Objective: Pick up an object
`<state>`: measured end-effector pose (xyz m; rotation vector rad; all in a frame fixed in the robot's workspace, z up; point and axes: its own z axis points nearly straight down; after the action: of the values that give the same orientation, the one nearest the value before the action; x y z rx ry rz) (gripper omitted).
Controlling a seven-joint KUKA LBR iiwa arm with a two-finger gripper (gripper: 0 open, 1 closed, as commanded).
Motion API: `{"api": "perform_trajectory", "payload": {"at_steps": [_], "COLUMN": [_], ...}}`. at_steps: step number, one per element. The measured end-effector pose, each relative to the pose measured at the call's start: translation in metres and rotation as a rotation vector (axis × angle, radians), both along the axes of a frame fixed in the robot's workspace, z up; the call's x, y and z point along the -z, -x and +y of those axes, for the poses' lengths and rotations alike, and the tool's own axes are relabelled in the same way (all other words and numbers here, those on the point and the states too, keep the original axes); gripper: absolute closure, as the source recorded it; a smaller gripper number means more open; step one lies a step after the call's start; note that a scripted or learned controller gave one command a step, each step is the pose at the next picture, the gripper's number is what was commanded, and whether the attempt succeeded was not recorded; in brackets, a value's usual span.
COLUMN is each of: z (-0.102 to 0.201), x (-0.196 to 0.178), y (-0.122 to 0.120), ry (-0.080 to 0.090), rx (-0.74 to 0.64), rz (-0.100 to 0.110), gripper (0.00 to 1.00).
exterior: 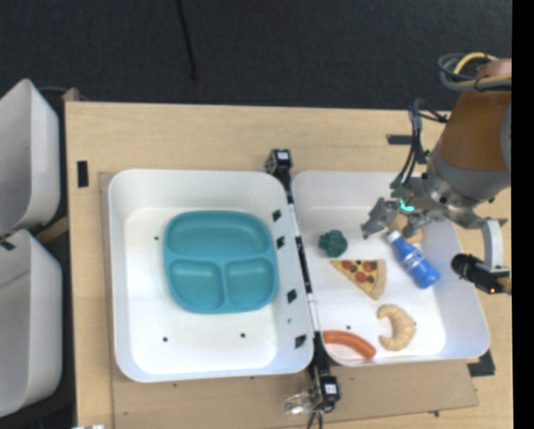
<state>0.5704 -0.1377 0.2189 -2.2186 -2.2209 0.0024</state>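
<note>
The grey two-finger gripper (394,221) is hovering with fingers spread apart, grasping nothing, just above the blue plastic bottle (412,260) lying in the right white bin (459,329).

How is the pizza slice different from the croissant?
The pizza slice is a flat triangle, while the croissant is a puffy, curved crescent. The pizza slice is yellow with red and dark toppings; the croissant is plain tan all over. The pizza slice lies nearer the middle of the right bin, and the croissant lies closer to its front edge. Both look like toy food lying in the same white bin.
</note>
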Motion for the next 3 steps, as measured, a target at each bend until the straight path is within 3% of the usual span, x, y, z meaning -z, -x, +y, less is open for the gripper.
{"api": "perform_trajectory", "payload": {"at_steps": [1, 3], "z": [0.0, -0.005], "x": [-0.001, 0.104], "y": [-0.001, 0.003], "ry": [0.001, 0.003], "rx": [-0.001, 0.003], "rz": [-0.003, -0.002], "gripper": [0.0, 0.0]}}
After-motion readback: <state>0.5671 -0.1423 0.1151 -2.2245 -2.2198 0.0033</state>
